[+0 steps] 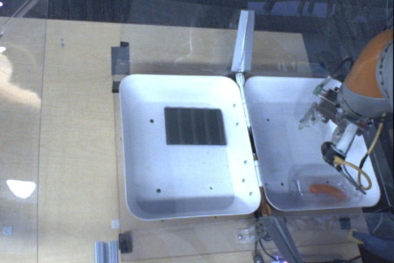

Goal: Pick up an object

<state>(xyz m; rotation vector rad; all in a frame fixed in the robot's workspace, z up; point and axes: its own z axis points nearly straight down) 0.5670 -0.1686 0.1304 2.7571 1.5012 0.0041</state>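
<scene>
Jaws (308, 117) state unclear above smooth white bin (271, 132) with slim orange object (326, 190).

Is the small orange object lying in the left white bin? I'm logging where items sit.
No, the small orange object lies in the right white bin, near its front edge.

**Bench layout**

Two bins sit side by side on the bench (74, 132), touching along the middle. Left bin (132, 194) has a grate (194, 126) in its floor, centre-rear. Right bin (271, 101) has a clear container (323, 188) at its front, a carrot-like object (326, 191) inside. Arm (369, 77) is over the right bin's right side.
</scene>
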